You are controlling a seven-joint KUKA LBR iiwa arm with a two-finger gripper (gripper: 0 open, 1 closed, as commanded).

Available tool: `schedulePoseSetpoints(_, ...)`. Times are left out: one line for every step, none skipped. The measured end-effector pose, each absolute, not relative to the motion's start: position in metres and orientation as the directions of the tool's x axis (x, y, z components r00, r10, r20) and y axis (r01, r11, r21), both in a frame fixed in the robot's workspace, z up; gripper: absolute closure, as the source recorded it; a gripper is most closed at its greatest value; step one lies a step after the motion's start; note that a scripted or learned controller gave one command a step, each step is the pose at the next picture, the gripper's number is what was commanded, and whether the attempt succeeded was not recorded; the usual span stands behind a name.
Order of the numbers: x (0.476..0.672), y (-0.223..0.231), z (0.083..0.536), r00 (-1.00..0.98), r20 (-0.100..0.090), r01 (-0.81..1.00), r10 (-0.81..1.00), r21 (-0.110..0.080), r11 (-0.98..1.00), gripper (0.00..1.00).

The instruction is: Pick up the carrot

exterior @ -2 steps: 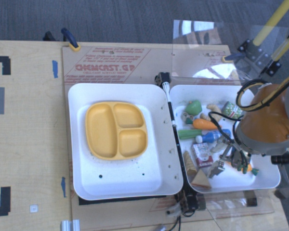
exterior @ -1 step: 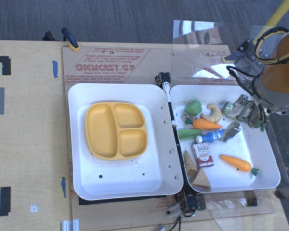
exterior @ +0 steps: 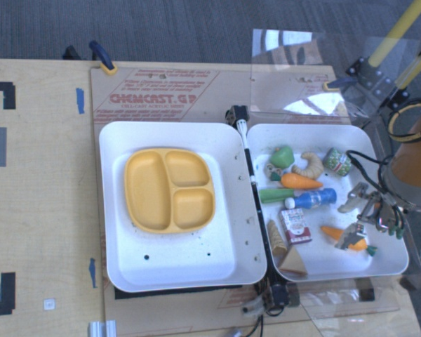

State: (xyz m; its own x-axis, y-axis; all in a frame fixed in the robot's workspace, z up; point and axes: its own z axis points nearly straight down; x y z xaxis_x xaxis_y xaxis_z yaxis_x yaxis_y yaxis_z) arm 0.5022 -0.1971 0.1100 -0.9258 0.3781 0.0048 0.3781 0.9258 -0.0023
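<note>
Two white bins side by side. Left bin holds one yellow tray (three compartments). Right bin holds the clutter: one green stick, one blue bottle, one carrot, one cone, one red packet, one ginger piece, one green pepper, one green can, one small orange piece. Carrot: orange, tapered, lying flat mid-bin, touching the stick's upper side. Gripper low at the bin's right; jaws pinch a small orange bit, well apart from the carrot.
</note>
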Motion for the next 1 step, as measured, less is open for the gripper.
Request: schedulePoseSetpoints(0.485,-0.1682,0.0907,-0.887,-0.015,0.462,0.462,0.001,0.887,0.0)
